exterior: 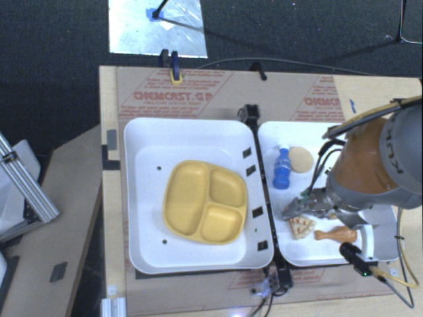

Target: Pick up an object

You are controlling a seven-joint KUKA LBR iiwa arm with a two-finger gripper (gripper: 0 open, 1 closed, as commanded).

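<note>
While the arm reaches in from the right, the scene reads as follows:

Step in hand: the approach; the gripper [299, 207] hangs low over the right bin [268, 177], nothing yet lifted, by the look of it.

Arm: grey with an orange band [360, 157]; it covers much of the right bin's far side.

Grip: the dark fingers point left, toward the bin's divider side; whether they are released or clenched cannot be told from this angle; nothing is seen between them.

Nearest candidate: a small tan waffle-like piece [302, 226], lying flat on the bin floor just below the fingertips; likely the target.

Other candidates: a blue bottle [282, 168] lying near the bin's left wall; a round beige disc [301, 158] just beside the bottle; an orange-brown handle-shaped toy [336, 234] beside the waffle piece.

Left bin: the left bin [142, 177] holds a yellow divided plate [205, 202], three compartments, well apart from the gripper.

Next move calls for: a short descent with the fingers spread astride the waffle piece; a squeeze; a straight lift clear of the rim.

Risk, as judged: the piece is thin and flat, so the fingers may slide over it; the handle-shaped toy lies close enough to be nudged.
</note>
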